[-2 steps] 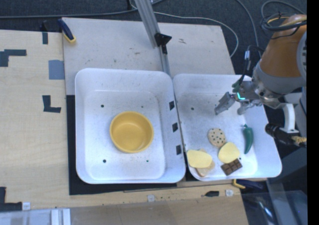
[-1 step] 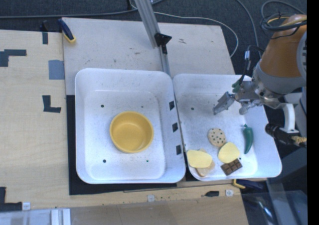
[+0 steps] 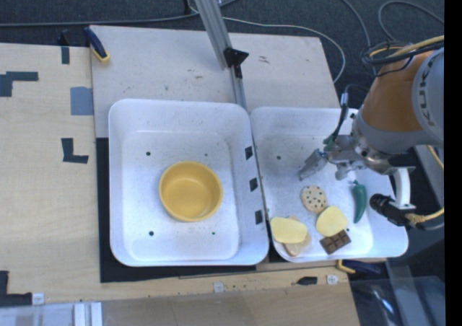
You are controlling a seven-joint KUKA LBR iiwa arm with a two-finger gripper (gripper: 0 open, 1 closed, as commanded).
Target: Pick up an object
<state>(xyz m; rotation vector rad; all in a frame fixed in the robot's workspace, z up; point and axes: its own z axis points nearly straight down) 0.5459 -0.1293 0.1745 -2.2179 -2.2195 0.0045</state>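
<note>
Trouble seems likeliest among the small pieces crowded along the near rim of the right bin [image 3: 289, 126]. Taking the cookie [image 3: 313, 198] as my landmark: just nearer than it and a little right lies a yellow chip-like piece [image 3: 331, 221], with a dark brown chocolate bar [image 3: 335, 242] touching its near edge. Nearer and to the left of the cookie sits another pale yellow piece [image 3: 288, 229], resting over a tan slice [image 3: 295, 249] close to the bin's rim. To the right of the cookie lies a green pepper [image 3: 358, 200], slim and roughly upright in the view.

Just beyond the cookie hangs the gripper [image 3: 313, 166], its dark tip angled down and left; I cannot tell how its fingers stand, and I see nothing between them. No object is picked yet.

From here, a descent could land between pieces and meet bare floor. The flat pieces lie low, so fingers may slide over them. Overlapping ones could be nudged apart or pushed against the wall rather than lifted. The pepper might roll.

Far left of the cookie, in the other bin [image 3: 130, 122], a yellow bowl [image 3: 190, 190] stands alone, well clear.
</note>
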